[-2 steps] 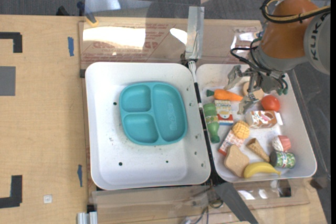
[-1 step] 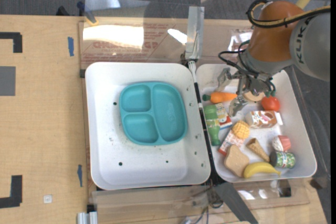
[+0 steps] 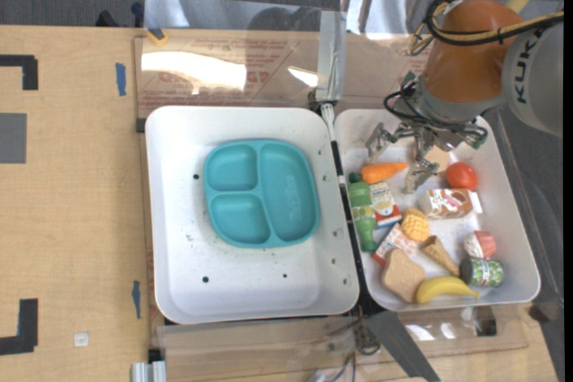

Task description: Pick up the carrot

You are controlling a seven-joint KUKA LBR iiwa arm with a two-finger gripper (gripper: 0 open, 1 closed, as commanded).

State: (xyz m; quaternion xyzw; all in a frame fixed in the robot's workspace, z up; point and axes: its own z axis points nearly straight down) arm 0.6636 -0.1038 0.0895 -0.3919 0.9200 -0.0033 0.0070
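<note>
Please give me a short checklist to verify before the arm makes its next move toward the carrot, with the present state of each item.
1. Small orange plastic carrot is visible in the right shallow white bin: ok.
2. Two-finger gripper is above that bin, close to the carrot's right end: ok.
3. Carrot between the fingers: not ok, it lies on the bin floor.
4. Free space around the carrot: not ok, the green packet touches it.
5. Finger opening: cannot tell.
6. Red round tomato lies apart from the carrot: ok.

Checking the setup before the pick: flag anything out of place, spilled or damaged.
Nothing stands out. The teal divided plastic plate lies flat in the left white bin; the orange toy carrot lies among jumbled toy foods in the right white bin.
</note>
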